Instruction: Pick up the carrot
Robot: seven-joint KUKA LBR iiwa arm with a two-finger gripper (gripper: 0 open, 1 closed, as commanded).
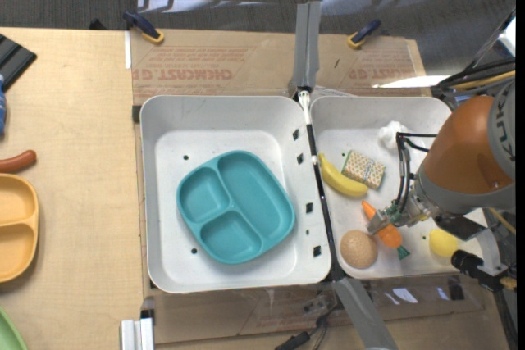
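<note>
Landmark: right-hand white bin, one of two set side by side on the bench.

- Carrot: orange, with green top; in the landmark bin's front half, tilted, just right of the egg and below the banana. Green tip pointing toward the bin's front right.
- Gripper: directly over the carrot's upper end, at or touching it; finger opening not discernible, and no clear sight of the carrot between the fingers.
- Arm: grey with orange band, over the bin's right side.
- Banana: yellow, lying near the bin's left wall, centre.
- Waffle-patterned block: tan, just right of the banana, touching or nearly so.
- Egg: brown, near the bin's front left corner.
- Lemon: yellow, near the bin's front right, partly under the arm.
- White crumpled item: toward the bin's back, identity unclear.
- Left-hand white bin: adjoining the landmark bin's left wall; containing a teal divided plate, three compartments.
- Orange divided plate and red sausage-shaped item: on the bench well left of both bins.
</note>
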